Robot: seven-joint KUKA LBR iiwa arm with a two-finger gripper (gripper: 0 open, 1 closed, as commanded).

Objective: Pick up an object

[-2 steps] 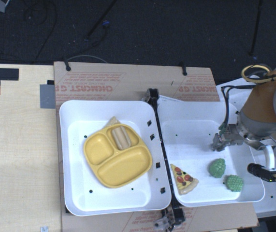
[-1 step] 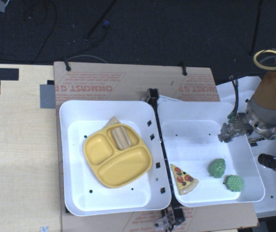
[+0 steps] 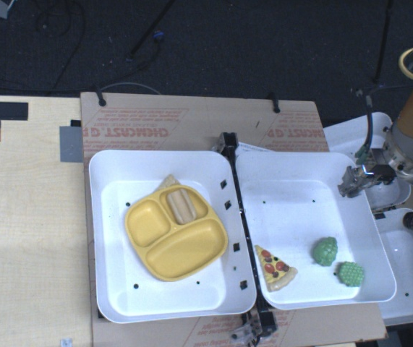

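While end effector hangs at right rim, grip unclear, green obj below-left, apart.

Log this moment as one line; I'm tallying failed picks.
gripper: over right bin's right rim, nothing seen held | right bin: pizza slice, two green toys | left bin: yellow tray

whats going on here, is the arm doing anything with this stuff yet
Not yet. The two-finger gripper sits at the right bin's right rim, with nothing visibly in it. In that bin lie a toy pizza slice, a round green toy and a bumpy green toy. The left bin holds a yellow divided plate with a tan bun-like piece in one compartment.
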